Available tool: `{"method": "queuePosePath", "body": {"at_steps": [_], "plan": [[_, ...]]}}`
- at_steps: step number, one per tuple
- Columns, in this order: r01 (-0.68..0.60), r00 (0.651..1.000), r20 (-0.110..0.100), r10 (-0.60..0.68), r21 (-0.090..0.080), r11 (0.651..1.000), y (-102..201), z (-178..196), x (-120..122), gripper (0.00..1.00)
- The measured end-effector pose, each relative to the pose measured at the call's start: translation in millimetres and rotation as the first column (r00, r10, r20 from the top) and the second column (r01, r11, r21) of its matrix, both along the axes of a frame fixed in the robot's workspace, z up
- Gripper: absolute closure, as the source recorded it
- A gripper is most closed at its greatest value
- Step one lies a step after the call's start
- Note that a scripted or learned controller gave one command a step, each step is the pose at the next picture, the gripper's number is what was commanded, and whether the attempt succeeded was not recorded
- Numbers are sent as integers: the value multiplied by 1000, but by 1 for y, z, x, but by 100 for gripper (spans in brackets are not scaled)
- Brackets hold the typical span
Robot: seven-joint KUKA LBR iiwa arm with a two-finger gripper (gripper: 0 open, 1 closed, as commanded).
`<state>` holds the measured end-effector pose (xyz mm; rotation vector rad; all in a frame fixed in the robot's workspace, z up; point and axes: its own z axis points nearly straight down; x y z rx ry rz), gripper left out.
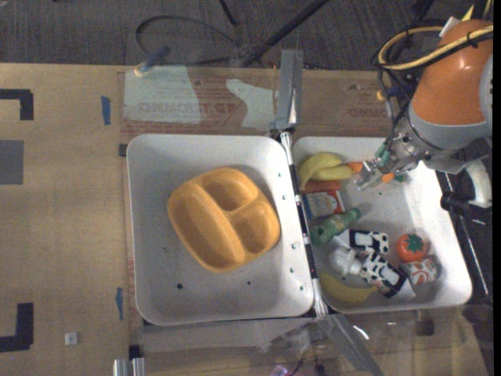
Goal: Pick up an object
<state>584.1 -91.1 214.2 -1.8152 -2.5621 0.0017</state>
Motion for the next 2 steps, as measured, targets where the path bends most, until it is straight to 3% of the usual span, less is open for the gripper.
{"method": "queuePosePath", "body": {"at_steps": [1, 2], "plan": [[62, 998, -2, -62, 1, 998, 11, -4, -20, 100], [-302, 953, -2, 302, 2, 953, 43, -17, -80, 100]]}}
